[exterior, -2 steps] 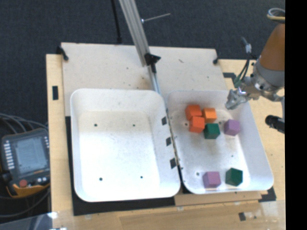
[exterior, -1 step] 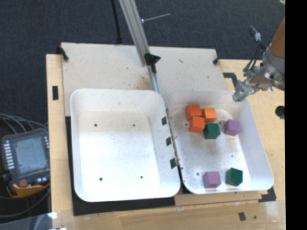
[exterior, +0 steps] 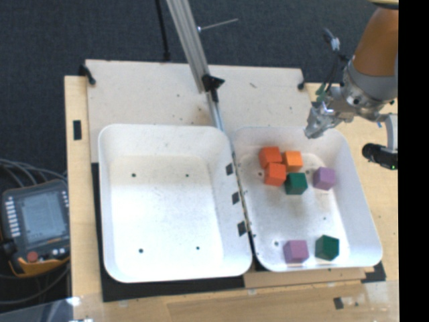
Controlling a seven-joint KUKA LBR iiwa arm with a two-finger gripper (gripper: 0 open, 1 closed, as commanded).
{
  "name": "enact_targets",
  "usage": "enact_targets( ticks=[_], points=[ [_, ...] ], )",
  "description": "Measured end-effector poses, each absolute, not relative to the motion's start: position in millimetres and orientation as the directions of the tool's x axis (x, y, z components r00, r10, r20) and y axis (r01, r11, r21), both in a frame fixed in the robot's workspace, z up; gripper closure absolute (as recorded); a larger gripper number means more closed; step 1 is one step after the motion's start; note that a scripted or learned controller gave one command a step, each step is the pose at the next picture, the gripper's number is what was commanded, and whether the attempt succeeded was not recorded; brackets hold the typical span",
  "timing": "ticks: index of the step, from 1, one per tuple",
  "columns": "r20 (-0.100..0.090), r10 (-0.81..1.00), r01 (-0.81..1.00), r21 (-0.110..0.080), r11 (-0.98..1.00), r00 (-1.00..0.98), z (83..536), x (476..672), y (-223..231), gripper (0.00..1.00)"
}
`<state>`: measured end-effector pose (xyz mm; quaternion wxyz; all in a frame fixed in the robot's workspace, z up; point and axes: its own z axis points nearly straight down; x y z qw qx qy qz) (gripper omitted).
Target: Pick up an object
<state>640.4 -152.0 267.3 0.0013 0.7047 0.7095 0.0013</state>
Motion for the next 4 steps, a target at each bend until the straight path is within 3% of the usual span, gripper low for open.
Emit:
enact_targets(
  ticks=[4],
  points=[
    [0.001, 1.0, 1.0, -0.004, 0.007, -0.007, 235.9, 651.1, 44.7, 1.0]
  ],
)
